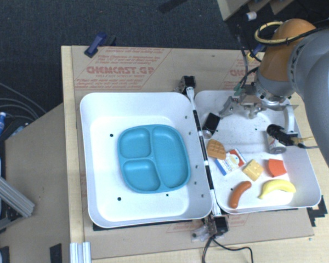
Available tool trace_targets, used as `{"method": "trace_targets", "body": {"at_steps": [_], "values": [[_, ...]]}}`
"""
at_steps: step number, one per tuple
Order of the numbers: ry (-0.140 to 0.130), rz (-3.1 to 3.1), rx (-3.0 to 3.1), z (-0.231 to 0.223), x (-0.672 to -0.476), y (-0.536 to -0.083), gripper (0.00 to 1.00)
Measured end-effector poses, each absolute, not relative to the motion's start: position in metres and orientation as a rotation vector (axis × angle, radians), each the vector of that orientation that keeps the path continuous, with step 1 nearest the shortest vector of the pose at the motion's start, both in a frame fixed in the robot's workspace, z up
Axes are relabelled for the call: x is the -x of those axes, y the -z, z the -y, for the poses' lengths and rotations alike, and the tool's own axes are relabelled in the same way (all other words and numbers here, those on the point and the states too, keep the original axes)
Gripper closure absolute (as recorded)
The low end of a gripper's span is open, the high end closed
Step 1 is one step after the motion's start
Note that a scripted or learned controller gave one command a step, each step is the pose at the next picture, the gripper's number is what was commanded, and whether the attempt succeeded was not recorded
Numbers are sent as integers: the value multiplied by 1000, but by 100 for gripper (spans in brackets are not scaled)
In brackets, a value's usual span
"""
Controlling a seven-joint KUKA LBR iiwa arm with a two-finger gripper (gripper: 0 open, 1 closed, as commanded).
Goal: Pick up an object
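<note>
Gripper [245, 104] hangs low over the far end of the right bin [312, 171], and whether it is spread or pinched I cannot tell. Toward the near end of that bin lie a cracker [216, 149], a small red-and-white packet [231, 161], a cheese cube [253, 170], an orange block [277, 167], a banana [277, 188] and a sausage [239, 193]. Left of that bin, the other bin [98, 114] holds a blue divided plate [152, 158].
</note>
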State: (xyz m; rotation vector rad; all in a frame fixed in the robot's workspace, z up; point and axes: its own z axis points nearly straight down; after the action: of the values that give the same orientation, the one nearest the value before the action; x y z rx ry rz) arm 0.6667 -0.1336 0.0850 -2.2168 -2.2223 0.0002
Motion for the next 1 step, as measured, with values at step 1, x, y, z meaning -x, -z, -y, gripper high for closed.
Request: {"method": "trace_targets", "body": {"at_steps": [1], "values": [[-2,2224,2218,134,-667,-96,100]]}}
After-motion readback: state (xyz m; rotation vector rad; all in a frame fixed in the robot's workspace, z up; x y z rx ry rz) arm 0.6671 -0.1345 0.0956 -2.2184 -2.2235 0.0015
